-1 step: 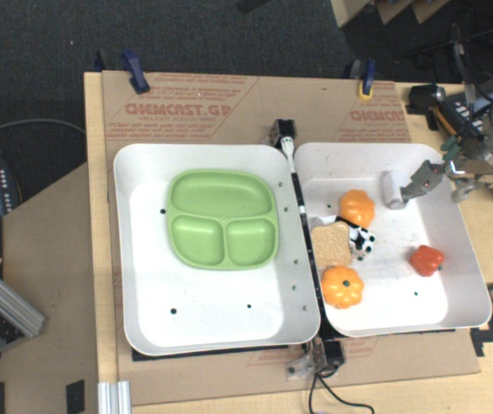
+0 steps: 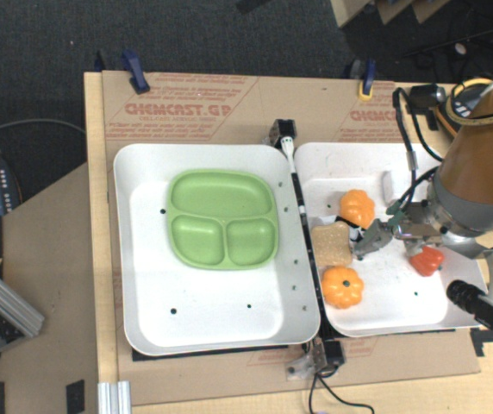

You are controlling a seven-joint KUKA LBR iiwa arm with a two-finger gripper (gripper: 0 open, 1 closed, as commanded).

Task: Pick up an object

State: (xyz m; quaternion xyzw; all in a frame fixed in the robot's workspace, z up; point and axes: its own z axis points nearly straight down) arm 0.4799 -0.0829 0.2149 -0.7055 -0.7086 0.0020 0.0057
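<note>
Wrist housing of the arm, grey below an orange band, is sitting highest in the scene and is reaching over the right bin from the right. Beneath it the gripper is hanging low over the bin floor, pointing left toward the middle of the bin. Whether the pincer is spread or closed cannot be told, since the tips are reading as one dark, blurred mass; nothing is visibly held in it. Candidate objects are lying loose on the bin floor: an upper orange pumpkin just above the gripper, a lower orange pumpkin near and below-left of it, a tan sponge-like block just beside it to the left, and a red item to its right under the wrist. A green divided plate is resting in the left bin, well apart. Judging by position, the tan block is the nearest target.
</note>
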